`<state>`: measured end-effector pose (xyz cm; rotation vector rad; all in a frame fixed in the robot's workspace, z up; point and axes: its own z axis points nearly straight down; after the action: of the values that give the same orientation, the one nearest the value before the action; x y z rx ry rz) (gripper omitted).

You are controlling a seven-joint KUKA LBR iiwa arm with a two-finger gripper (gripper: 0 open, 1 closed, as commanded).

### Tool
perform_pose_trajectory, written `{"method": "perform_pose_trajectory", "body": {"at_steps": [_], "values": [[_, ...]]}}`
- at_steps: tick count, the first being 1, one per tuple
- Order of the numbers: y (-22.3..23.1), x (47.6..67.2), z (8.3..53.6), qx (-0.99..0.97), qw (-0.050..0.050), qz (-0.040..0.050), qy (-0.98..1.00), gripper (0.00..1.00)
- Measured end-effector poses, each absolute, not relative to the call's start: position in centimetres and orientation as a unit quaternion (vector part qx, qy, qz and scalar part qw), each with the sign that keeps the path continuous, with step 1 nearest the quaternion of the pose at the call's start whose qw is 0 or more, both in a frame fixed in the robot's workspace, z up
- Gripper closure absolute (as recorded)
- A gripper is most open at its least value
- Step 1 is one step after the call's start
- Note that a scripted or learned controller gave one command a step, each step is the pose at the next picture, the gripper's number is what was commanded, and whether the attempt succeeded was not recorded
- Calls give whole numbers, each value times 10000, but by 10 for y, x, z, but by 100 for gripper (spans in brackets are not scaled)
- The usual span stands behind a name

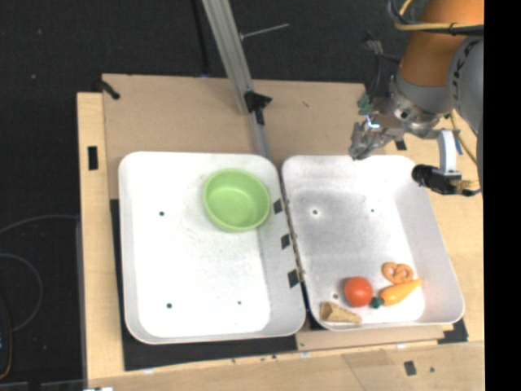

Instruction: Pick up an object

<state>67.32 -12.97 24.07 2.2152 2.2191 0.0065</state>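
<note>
A red tomato (357, 290), an orange carrot-like piece (400, 292), a pretzel (396, 271) and a tan wedge (339, 314) lie together in the near corner of the right bin (358, 218). A green bowl (236, 199) sits at the far right of the left bin (163, 251). My gripper (362, 147) hangs over the far edge of the right bin, well away from the small objects, with nothing seen held in it.
A slanted metal pole (232, 51) rises from behind the seam between the bins. The grey arm with its orange band (440, 31) fills the top right. Black clips (289, 243) line the divide between the bins.
</note>
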Motion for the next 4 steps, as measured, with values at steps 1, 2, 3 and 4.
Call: {"method": "perform_pose_trajectory", "body": {"at_steps": [1,2,3,4], "values": [[-131,674,267,7060,19,16,7082,100],[-73,660,256,7049,-1,0,7093,100],[-19,641,261,7046,-6,7,7096,100],[26,638,254,7048,-6,1,7094,100]]}}
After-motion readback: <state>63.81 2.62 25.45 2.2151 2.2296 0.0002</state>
